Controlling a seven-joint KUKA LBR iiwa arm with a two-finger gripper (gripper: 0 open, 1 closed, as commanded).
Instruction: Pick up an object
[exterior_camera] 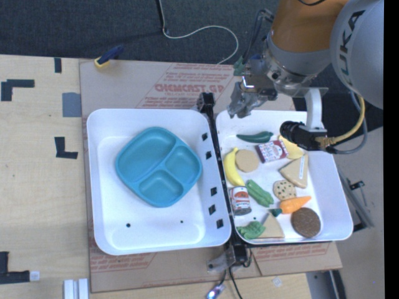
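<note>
- Toy food items lie loose in the right bin (333,195): a green chilli (254,136) near the far edge, a yellow banana (232,167) along the left wall, a round tan biscuit (247,161) just beside the banana.
- A small dark-red packet (270,151) sits near the bin's middle, with a cheese wedge (295,172) to its right.
- Nearer the front: a green pea pod (259,193), a spotted cookie (283,189), an orange carrot (294,204), a small tin (240,200), a brown round patty (305,222) at the front right corner, and a sandwich wedge (269,229) with a leafy green piece (251,231) at the front edge.
- Gripper (240,109) hangs over the far left corner of the right bin, just above the divide between the bins, pointing down.
- Nothing seen between its fingers; how far they are parted I cannot tell.
- Arm comes in from the upper right, orange band above the wrist, grey body bent down toward the bin's far edge.
- Left bin (100,167) holds a blue divided plate (158,166), tilted diagonally, near its middle.
- Both bins sit on a cardboard sheet (162,86) on the bench.
</note>
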